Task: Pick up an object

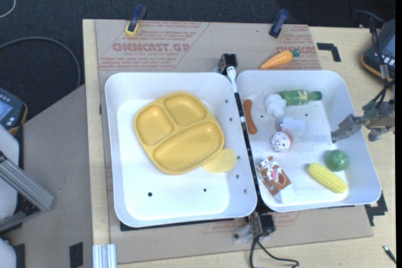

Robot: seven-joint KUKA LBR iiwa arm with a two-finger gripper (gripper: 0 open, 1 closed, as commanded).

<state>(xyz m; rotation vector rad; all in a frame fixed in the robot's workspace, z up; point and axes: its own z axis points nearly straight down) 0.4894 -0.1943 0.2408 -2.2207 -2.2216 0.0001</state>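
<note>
A cardboard-covered tabletop (188,41) stands on dark carpet and carries two shallow white bins. The left bin (125,198) holds a smooth yellow divided plate (179,132). The right bin (352,97) holds a green bottle (300,96), a thin brown sausage (250,117), a spotted ball (281,142), a green ball (337,159), a yellow corn cob (326,177) and a printed packet (272,175). An orange carrot (278,59) lies outside on the cardboard. The pincer (353,125) hangs at the right bin's right rim, nothing between its fingers; spread or pressed together, I cannot tell.
</note>
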